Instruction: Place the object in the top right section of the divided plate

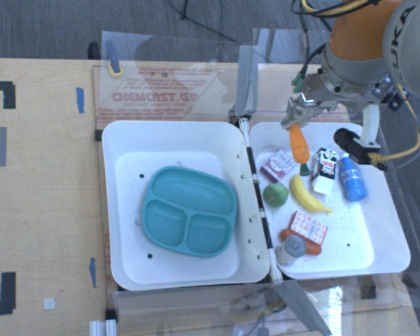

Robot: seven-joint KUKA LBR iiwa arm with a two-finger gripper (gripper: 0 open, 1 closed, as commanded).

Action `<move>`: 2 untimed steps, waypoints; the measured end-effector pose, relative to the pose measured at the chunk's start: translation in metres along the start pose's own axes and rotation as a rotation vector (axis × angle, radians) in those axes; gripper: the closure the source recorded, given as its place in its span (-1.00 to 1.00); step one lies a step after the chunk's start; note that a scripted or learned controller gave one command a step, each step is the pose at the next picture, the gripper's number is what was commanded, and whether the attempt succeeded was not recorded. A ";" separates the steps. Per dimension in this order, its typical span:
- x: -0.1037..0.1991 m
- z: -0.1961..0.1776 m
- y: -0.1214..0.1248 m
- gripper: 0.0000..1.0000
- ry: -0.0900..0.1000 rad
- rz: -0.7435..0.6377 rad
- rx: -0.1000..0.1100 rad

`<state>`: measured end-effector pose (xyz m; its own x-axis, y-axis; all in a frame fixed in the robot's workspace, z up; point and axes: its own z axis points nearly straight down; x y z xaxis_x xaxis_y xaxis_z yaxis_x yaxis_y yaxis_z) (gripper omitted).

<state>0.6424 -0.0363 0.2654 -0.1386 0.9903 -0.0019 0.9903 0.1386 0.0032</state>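
Observation:
A teal divided plate (148,208) with three sections lies in the left white bin (119,152). My gripper (294,120) hangs over the far left part of the right bin (385,236). An orange carrot (299,144) dangles from its fingertips, pointing down, and the fingers look shut on the carrot's top end. The carrot sits just right of the divider between the bins, well away from the plate.
The right bin also holds a pink carton (278,165), a green ball (275,194), a banana (306,194), a blue bottle (351,179), a black-and-white carton (325,166), a red-and-white box (309,227) and a grey can (289,250).

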 end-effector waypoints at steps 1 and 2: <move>0.076 -0.039 0.002 1.00 0.000 -0.212 -0.002; 0.110 0.080 -0.052 1.00 0.003 -0.514 0.001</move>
<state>0.5760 0.0651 0.1848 -0.6076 0.7942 0.0000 0.7942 0.6076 0.0020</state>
